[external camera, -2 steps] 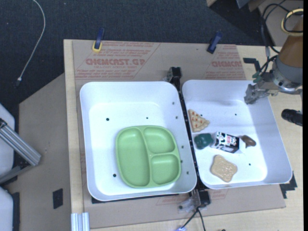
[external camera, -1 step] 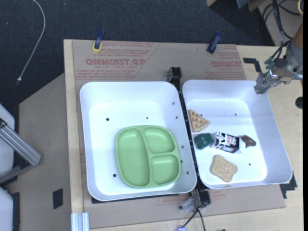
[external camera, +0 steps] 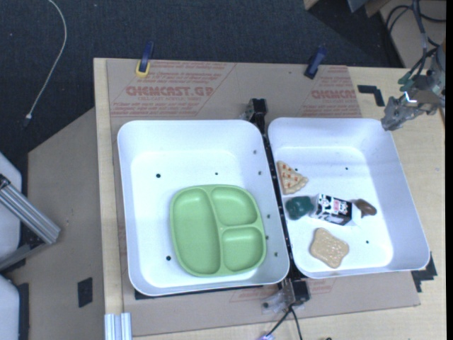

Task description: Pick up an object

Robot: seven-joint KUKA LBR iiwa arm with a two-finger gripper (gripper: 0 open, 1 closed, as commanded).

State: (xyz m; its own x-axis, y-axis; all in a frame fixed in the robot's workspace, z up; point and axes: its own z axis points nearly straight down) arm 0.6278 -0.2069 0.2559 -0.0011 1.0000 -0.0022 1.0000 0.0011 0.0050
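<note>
Two white bins sit side by side on a cardboard-covered bench (external camera: pixel 212 83), held by clips at the top edge, presumably so nothing shifts under the arm.

Left bin (external camera: pixel 141 161): one green divided plate (external camera: pixel 216 229), lying flat toward the lower middle. Likely a drop-off place rather than a target.

Right bin (external camera: pixel 396 190): all the small things cluster at its left and lower part. A waffle-like cracker (external camera: pixel 290 177) near the dividing wall; below it a dark green lump (external camera: pixel 299 206) just beside a black-and-white carton (external camera: pixel 334 209); a small brown piece (external camera: pixel 365 206) at the carton's right end; a slice of toast (external camera: pixel 328 248) lowest, apart from the rest.

Gripper (external camera: pixel 398 112) at the upper right of the frame, over the right bin's far corner, well apart from every item. It carries nothing. Jaw opening: cannot tell, too small and blurred.

Judgement: pick not begun; the toast looks easiest, being isolated.
</note>
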